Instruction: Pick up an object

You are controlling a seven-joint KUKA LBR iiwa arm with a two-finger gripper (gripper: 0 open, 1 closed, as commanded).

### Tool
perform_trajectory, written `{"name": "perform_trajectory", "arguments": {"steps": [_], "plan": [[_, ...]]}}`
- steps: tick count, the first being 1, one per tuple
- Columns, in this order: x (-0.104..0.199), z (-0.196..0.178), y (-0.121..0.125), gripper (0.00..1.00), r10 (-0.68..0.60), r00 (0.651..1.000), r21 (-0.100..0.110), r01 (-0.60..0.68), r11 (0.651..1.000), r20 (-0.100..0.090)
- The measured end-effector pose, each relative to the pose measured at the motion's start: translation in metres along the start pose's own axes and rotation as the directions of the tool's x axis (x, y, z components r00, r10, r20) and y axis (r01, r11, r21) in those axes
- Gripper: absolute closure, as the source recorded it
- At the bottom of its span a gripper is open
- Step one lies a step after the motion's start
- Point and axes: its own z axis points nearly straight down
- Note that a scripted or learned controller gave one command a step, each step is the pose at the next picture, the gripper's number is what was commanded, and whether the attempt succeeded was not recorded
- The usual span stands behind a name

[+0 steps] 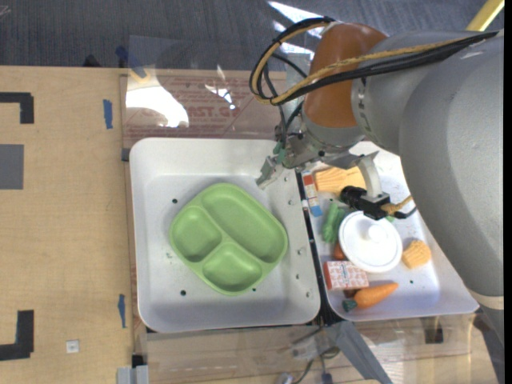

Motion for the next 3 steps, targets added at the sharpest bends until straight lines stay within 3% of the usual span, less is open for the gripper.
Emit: {"name": "perform_trajectory", "arguments": {"steps": [2,3], "plan": [[0.007,0.004,0.002,0.00,0.145,0.989,-0.017,-0.145,0.989,0.010],[0.014,0.005,0.037,0.00,0.640,0.768,0.002,-0.640,0.769,0.023]]}}
